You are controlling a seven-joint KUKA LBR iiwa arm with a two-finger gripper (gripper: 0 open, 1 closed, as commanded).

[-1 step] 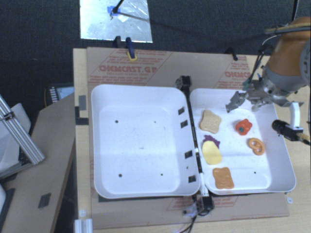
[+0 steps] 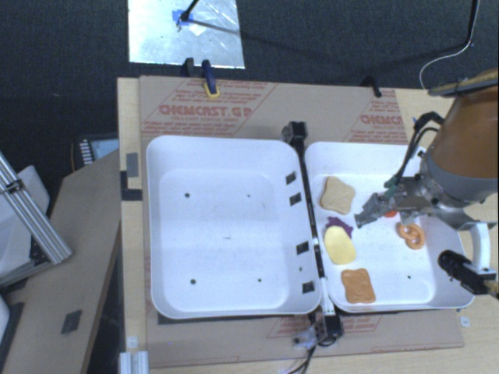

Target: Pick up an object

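Over the right bin (image 2: pixel 390 158), hand (image 2: pixel 366 213) low above the bin floor, finger state can't tell, toast (image 2: pixel 337 195) just left of it, yellow piece (image 2: pixel 340 245), brown slice (image 2: pixel 358 285), pretzel (image 2: pixel 411 234) under the arm.

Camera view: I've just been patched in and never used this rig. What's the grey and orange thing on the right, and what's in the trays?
One fixed camera looks down at a slant on a bench with two shallow white bins. The grey arm with an orange band is the robot, reaching in from the right; its dark two-finger gripper hangs over the right bin. There lie a tan bread-like slice, a yellow oval piece with a small purple piece beside it, an orange-brown toast-like square and an orange pretzel-like ring. I cannot see anything between the fingers. The left bin adjoins it.
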